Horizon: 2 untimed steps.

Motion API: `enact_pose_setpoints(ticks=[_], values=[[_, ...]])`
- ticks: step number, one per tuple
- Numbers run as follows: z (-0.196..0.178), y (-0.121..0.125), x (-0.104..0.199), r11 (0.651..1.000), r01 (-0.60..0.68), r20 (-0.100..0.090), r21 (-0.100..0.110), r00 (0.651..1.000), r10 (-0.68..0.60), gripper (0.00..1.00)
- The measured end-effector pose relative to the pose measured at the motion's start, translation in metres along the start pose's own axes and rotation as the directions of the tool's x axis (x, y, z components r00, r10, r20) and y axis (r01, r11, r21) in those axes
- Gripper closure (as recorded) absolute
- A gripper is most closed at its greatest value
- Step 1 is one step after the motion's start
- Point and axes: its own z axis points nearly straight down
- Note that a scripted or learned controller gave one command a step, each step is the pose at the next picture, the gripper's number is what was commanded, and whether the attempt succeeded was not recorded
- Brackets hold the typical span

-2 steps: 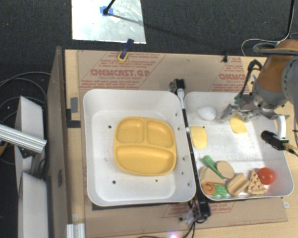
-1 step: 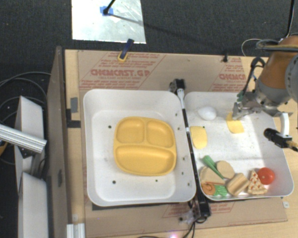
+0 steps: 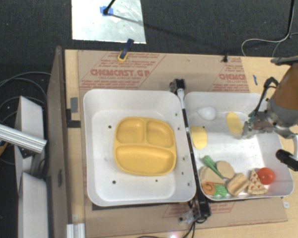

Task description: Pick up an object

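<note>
My gripper [image 3: 249, 130] is low in the right bin [image 3: 273, 148], near its back right part, with the grey and orange arm [image 3: 290, 95] coming in from the right. A yellow toy piece [image 3: 234, 123] lies just left of the gripper, very close to it; whether they touch is unclear. A white egg-like piece [image 3: 207, 113] lies at the back of the bin, and a second yellow piece [image 3: 199, 137] rests against its left wall.
Along the right bin's front lie a green piece [image 3: 212, 165], a tan round [image 3: 224, 169], a bread piece [image 3: 236, 183], a pizza slice [image 3: 256, 182] and a red tomato [image 3: 266, 175]. The left bin [image 3: 97, 133] holds a yellow divided plate [image 3: 144, 146].
</note>
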Motion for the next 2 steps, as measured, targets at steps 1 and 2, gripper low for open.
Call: enact_pose_setpoints(ticks=[1, 2], values=[[-0.033, -0.036, 0.035, 1.0, 0.004, -0.001, -0.003, 1.0, -0.004, 1.0], [0.006, -0.094, 0.09, 1.0, 0.003, 0.003, -0.013, 1.0, -0.003, 1.0]])
